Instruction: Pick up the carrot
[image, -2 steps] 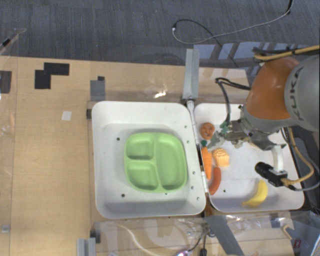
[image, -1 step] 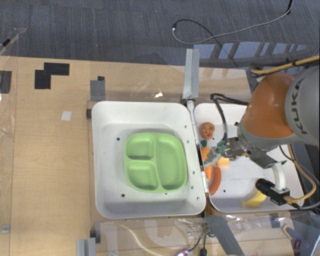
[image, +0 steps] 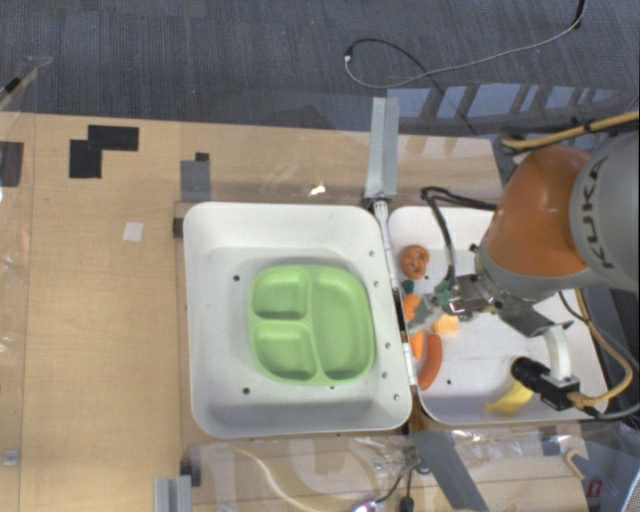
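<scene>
So the hand is down low in the right bin, right over the cluster of toy food by the wall between the bins. Honestly can't tell how its grip is set, that part's too cluttered and small.

The carrot looks like the short orange piece lying near that wall, touching a longer red-orange thing (chili or sausage, hard to say). It's just below the hand, lying free in the bin.

I'd call this the reach/approach stage, no grab yet. Next move probably needs a small shift toward the carrot and a clean descent that doesn't snag the red neighbour.

Count in the right bin: one carrot, one red piece, one round brownish item, one banana, plus a little orange and yellow jumble under the hand. Left bin: one green divided plate. Two bins on the tabletop.
</scene>
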